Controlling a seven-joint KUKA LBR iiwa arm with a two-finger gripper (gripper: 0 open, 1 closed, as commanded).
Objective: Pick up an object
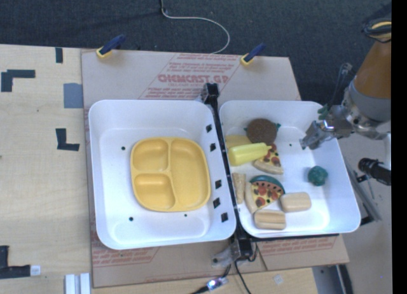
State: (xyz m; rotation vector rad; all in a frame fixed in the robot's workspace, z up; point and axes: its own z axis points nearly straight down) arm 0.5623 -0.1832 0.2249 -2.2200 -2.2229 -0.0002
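My gripper (314, 137) hangs over the right bin's (343, 219) upper right area; its grip I cannot tell. A small, round, dark-teal object (317, 175) lies just below it, apart from the other toy foods.

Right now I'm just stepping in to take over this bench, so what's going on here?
A KUKA arm reaches in from the right, its end effector poised over the upper right part of the right bin. Nothing shows between its fingers. That bin holds toy food: a brown piece, a yellow block, two pizza slices, bread-like pieces and a small green ball, which lies nearest the end effector. The left bin holds a yellow divided tray.
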